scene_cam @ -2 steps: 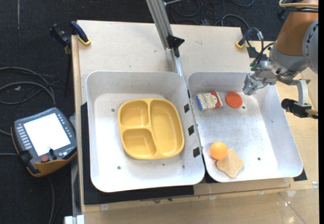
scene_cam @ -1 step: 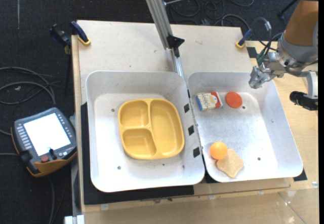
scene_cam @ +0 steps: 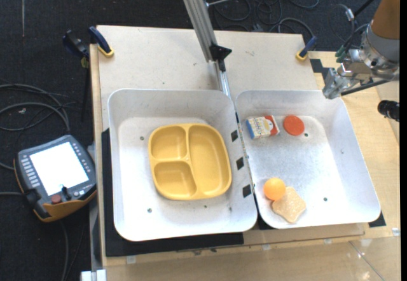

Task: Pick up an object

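Observation:
The right bin (scene_cam: 346,146) holds a small blue and white carton (scene_cam: 262,126) lying near its back left. A flat red-orange disc (scene_cam: 293,124) sits just right of the carton. Near the front, an orange ball (scene_cam: 275,189) touches a tan slice of bread (scene_cam: 289,205). A yellow divided plate (scene_cam: 191,160) lies in the middle of the left bin (scene_cam: 124,146). My gripper (scene_cam: 332,86) hangs above the right bin's back right corner, up and to the right of the disc, with nothing seen in it.
A slanted metal pole (scene_cam: 197,13) runs down to the gap between the bins at the back. Yellow clamps (scene_cam: 102,44) (scene_cam: 305,51) grip the bench's back corners. A teach pendant (scene_cam: 54,175) and cables lie on the floor to the left.

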{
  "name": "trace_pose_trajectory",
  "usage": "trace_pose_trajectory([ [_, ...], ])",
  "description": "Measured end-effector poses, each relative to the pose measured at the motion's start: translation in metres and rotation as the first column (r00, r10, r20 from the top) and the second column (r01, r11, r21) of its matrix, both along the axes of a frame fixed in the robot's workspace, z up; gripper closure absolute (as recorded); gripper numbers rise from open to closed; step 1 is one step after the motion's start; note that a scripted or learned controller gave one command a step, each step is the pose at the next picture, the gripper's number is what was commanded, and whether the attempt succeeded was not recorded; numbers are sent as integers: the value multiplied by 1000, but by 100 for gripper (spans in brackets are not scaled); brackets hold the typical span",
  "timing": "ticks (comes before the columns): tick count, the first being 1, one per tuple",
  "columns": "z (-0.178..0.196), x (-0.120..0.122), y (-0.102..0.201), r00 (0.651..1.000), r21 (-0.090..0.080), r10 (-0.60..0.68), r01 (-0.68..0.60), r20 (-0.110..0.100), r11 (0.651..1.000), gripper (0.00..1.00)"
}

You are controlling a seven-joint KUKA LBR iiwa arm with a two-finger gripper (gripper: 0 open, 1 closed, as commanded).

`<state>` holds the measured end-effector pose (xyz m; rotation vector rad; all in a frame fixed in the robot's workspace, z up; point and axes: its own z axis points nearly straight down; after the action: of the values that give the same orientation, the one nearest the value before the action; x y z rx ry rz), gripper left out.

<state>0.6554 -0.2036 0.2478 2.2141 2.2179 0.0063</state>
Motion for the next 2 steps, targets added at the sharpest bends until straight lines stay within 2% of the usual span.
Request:
trace_pose_trajectory([
  [1, -8, -8, 47, 1000, 4, 5, -5, -10, 1000, 100],
  [2, -13, -22, 109, 1000, 5, 7, -7, -9, 1000, 100],
])
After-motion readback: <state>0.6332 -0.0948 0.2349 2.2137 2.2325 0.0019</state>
